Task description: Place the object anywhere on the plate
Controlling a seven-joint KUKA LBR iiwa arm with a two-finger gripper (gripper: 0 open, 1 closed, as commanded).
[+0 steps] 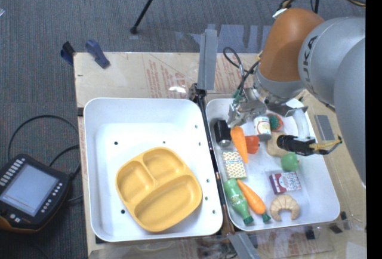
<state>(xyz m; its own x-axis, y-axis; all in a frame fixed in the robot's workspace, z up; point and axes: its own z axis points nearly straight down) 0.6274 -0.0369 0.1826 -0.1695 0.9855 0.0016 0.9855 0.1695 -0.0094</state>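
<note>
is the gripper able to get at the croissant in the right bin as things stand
Probably yes. The croissant lies in the near right corner of the right bin with nothing on top of it. The gripper hangs over the bin's far end, and the bottle and carrot lie beside it.

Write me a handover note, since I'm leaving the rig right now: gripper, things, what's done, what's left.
Gripper: low in the right bin, at the top of a carrot; whether it grips is unclear.
Plate: yellow, three compartments, in the left bin, nothing on it.
Right bin also holds a second carrot, green bottle, croissant, green ball and small packets.
Done: nothing placed.
Left: secure one object, carry it left, set it on the plate.
</note>
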